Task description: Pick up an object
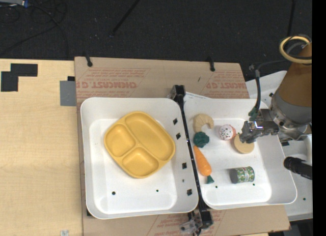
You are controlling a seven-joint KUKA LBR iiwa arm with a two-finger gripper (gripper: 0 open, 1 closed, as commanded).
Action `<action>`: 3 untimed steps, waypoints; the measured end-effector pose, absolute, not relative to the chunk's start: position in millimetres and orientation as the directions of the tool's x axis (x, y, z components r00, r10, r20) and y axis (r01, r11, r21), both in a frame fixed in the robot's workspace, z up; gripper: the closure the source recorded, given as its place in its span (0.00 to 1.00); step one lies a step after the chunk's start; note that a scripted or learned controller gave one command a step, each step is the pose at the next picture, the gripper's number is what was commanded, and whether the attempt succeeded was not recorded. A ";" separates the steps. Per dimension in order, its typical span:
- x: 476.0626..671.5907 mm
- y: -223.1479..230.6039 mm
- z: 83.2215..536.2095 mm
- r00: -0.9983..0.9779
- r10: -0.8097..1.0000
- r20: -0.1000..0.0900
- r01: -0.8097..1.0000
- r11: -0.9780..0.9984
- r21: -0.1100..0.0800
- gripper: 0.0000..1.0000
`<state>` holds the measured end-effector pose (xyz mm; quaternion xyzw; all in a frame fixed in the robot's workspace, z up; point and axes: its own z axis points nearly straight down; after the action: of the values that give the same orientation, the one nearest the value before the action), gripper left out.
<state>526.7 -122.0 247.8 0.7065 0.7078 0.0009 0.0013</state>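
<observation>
The right bin point(265, 192) holds a tan croissant-shaped piece point(202, 122), a dark green broccoli piece point(201, 139), an orange carrot point(203, 163), a white ball with red dots point(226, 131), a tan round disc point(244, 145) and a small green can point(242, 174) lying on its side. My gripper point(248, 131) hangs over the bin's right part, directly above the upper edge of the tan disc and just right of the dotted ball. Its fingers point down toward the disc; whether they touch it is unclear.
The left bin point(97, 189) carries a yellow three-compartment plate point(139, 143). A black divider point(187, 153) runs between the bins. The arm's body point(295, 92) stands over the right bin's far right side. Cardboard point(153, 80) lies beneath both bins.
</observation>
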 end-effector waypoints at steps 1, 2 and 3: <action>516.5 -65.7 235.1 -0.004 1.000 0.003 1.000 0.004 -0.005 1.00; 511.2 -23.4 234.8 -0.004 1.000 0.002 1.000 0.004 -0.005 1.00; 505.9 28.4 221.7 -0.005 1.000 0.002 1.000 0.005 -0.006 1.00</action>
<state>505.9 28.4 221.7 0.7055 0.7087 -0.0012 -0.0028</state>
